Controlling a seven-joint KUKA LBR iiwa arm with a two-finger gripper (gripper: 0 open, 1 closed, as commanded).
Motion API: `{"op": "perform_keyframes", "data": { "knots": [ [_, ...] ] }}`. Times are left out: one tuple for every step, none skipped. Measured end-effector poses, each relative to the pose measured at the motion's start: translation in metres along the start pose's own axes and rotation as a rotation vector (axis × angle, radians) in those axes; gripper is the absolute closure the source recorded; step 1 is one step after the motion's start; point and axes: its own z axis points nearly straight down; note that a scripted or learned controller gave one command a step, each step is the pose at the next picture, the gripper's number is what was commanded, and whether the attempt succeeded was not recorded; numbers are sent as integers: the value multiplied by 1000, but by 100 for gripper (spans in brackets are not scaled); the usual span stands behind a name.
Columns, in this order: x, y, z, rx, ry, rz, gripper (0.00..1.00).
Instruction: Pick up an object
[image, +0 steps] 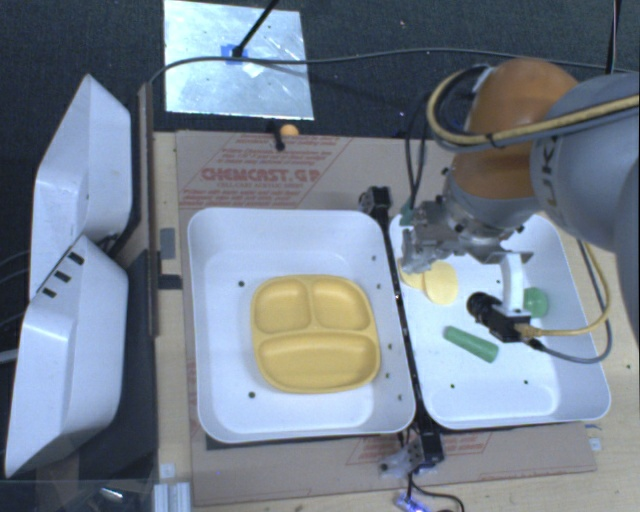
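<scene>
Gripper (425, 255) low over right bin (520, 400), at its left wall. Pale yellow disc (441, 284) just beneath it. Green cylinder (471, 343) below-right. Yellow divided tray (314, 333) in left bin (215, 300), well left.

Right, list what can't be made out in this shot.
- Gripper: the wrist above hides the fingers, so open or shut is unclear.
- Pale yellow object in the right bin: its top is covered by the gripper, shape unclear.
- Light green item: partly behind a white part of the arm.
- Arm: cut off by the right edge.
</scene>
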Motion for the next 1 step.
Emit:
{"op": "perform_keyframes", "data": {
  "knots": [
    [56,2,8,1,0,0,100]
  ]
}}
